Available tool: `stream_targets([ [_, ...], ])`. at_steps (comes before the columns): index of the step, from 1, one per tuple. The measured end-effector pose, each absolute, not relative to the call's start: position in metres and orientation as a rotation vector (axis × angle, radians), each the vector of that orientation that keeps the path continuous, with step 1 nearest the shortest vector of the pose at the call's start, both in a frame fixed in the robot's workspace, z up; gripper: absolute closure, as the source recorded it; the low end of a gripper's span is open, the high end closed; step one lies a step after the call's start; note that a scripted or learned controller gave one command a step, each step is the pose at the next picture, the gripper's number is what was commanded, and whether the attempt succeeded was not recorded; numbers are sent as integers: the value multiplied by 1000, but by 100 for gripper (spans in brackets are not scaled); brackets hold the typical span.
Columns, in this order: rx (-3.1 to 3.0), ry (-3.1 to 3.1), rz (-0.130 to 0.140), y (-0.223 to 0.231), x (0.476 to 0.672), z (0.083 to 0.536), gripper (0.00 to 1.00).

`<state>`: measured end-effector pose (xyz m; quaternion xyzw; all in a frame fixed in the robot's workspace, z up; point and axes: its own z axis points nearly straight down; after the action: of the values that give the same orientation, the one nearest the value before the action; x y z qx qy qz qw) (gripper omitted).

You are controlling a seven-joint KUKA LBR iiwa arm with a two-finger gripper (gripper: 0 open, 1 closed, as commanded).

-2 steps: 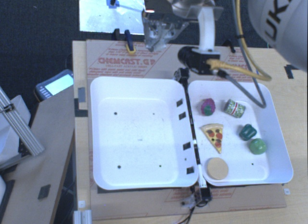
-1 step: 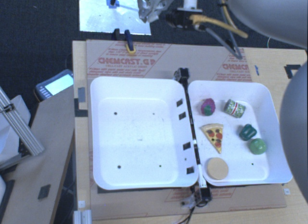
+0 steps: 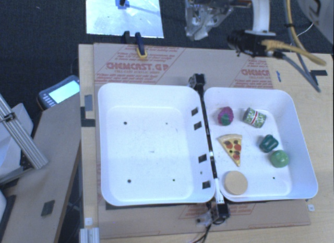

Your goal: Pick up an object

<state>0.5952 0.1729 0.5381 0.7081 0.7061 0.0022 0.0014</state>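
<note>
Pizza, a flat triangular toy slice [image 3: 231, 148] in yellow with red dots, lies at the middle of the right-hand white plastic bin [image 3: 298, 132]. It looks light, stiff and thin, so its edges seem the likeliest hold. Around it sit a purple berry-like toy [image 3: 225, 115], a green-and-white can [image 3: 254, 117], two green vegetables [image 3: 269, 143] [image 3: 279, 158] and a tan round disc [image 3: 235, 182]. Top centre, well apart, hangs the metal gripper [image 3: 198, 27]; its opening I cannot tell.

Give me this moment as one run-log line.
gripper: raised behind bins, holding nothing | right bin: pizza slice, can, cookie untouched | pick: not started
</note>
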Motion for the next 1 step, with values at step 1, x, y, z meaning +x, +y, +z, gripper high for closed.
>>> stream_targets([
  [1,2209,2239,1,239,513,519,100],
])
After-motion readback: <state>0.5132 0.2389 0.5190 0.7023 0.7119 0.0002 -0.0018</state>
